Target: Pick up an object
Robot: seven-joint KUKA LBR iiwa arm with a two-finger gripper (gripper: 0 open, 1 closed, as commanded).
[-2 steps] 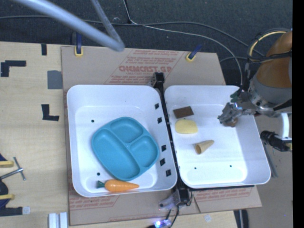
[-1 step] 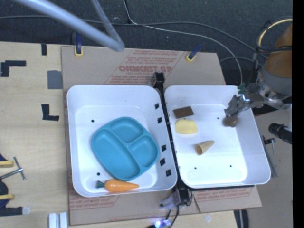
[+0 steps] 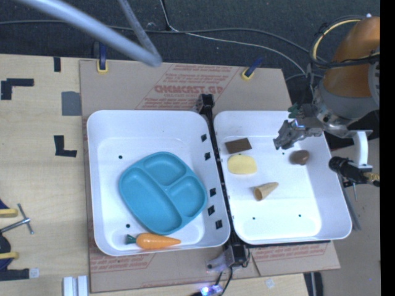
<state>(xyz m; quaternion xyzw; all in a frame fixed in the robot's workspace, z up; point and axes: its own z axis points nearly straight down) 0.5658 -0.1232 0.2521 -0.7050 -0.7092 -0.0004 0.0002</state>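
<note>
Overhead, the arm (image 3: 349, 66) angles down, its gripper (image 3: 289, 134) hanging above the right bin (image 3: 333, 227); finger state unclear.

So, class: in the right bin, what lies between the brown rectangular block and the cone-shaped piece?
The pale yellow lump lies between the brown block and the tan cone, as the camera view shows.

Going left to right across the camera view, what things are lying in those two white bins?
Blue divided plate with an orange carrot below it in the left bin → brown block and yellow piece → tan cone → small brown lump, with the gripper just above it.
</note>
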